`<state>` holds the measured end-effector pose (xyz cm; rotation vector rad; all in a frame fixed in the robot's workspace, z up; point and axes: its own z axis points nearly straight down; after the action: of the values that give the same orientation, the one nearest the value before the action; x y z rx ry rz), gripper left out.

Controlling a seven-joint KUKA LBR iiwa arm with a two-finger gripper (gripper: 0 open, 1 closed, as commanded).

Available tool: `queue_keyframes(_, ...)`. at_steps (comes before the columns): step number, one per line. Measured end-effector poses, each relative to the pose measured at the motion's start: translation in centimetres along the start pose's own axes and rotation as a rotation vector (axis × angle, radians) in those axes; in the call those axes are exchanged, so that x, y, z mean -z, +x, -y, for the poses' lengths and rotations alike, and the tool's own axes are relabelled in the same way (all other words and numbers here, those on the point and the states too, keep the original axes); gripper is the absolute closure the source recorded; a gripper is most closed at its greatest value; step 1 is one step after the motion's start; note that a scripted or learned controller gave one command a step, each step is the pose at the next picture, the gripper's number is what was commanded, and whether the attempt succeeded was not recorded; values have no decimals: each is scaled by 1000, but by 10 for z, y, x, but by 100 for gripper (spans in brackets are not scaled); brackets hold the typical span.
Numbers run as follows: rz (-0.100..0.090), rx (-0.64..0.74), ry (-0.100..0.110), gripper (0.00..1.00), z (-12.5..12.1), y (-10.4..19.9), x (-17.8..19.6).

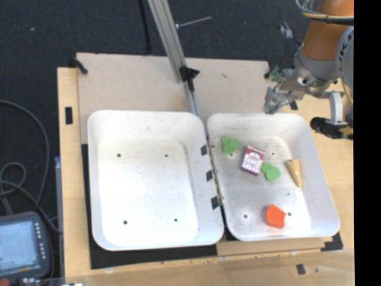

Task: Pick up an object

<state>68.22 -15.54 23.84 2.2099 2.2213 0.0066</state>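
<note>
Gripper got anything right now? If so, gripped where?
Nothing held. The gripper hangs over the right bin's far rim, nothing between its fingers; the objects lie in the bin.

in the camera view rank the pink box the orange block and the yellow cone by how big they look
1. Pink box and orange block: these two look about alike, so I won't rank them.
2. Yellow cone: smallest, thin and tapering.
</note>
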Motion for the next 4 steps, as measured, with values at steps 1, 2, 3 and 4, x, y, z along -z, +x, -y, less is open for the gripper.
queue_keyframes(1,-1,4,2,100,-1,-2,40)
queue_keyframes(2,-4,2,7,100,-3,55,44)
queue_keyframes(3,-3,1,10,100,0,107,26)
queue_keyframes(4,-3,1,10,100,-1,155,10)
